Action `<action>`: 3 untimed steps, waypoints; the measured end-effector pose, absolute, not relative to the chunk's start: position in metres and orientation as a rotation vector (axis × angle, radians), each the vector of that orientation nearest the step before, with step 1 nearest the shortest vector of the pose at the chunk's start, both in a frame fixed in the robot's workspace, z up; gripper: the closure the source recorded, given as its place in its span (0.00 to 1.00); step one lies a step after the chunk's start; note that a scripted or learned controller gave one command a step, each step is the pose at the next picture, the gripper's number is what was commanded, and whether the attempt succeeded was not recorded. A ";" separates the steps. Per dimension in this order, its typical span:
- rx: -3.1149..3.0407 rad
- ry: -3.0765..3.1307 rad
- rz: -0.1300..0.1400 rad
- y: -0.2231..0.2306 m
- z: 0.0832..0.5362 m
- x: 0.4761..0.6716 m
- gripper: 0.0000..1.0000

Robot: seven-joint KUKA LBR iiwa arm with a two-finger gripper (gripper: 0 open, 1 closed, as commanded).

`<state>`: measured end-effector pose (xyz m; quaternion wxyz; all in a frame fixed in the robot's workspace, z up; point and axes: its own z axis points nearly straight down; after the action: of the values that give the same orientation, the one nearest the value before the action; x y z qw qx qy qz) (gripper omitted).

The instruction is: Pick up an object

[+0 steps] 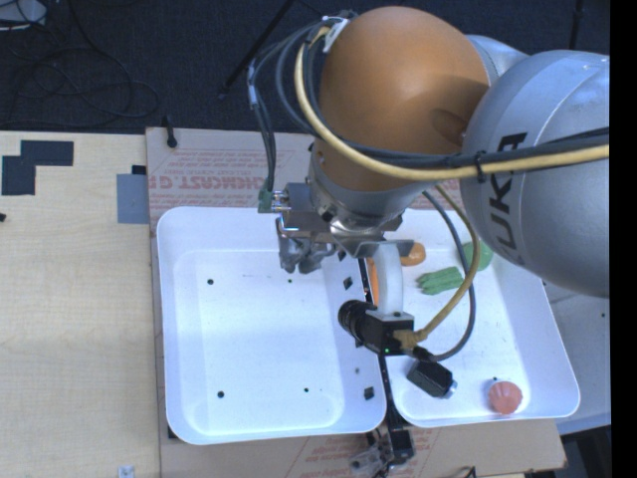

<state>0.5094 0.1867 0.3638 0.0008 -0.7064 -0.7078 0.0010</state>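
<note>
Plastic, white and glossy with rounded corners, makes up the 2 shallow bins that sit side by side. The left bin [249, 357] has a smooth floor marked by a few small dark specks [210, 283]. The right bin [542, 352] holds 3 small things. A round reddish-pink thing [505, 396] with a matte skin lies near the front right corner. A soft-looking green piece [441, 280] of long, irregular shape lies toward the back, and an orange piece [412, 255] sits just beside it, partly hidden under the arm.

The arm [542, 167], smooth grey metal with a large domed orange shell, reaches in from the right and covers the seam between the bins. Its gripper [299, 252], dull grey metal, hangs over the back right part of the left bin, well apart from all 3 things. Whether it is apart or together I cannot tell.

Both bins rest on a brown cardboard sheet [209, 172] with red print. The sheet lies on a pale wood-grain bench [70, 327] that bears a black stepped patch [35, 162] and a grey rectangle [129, 195]. Behind the bench is a dark floor [149, 28] with thin cables [25, 10].
</note>
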 end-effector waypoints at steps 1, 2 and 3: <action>-2.224 -2.214 0.011 0.185 0.371 0.511 1.00; -2.218 -2.222 0.009 0.204 0.363 0.510 1.00; -2.225 -2.213 0.016 0.155 0.300 0.529 1.00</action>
<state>0.5294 0.1548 0.2998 0.0017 -0.7089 -0.7053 0.0052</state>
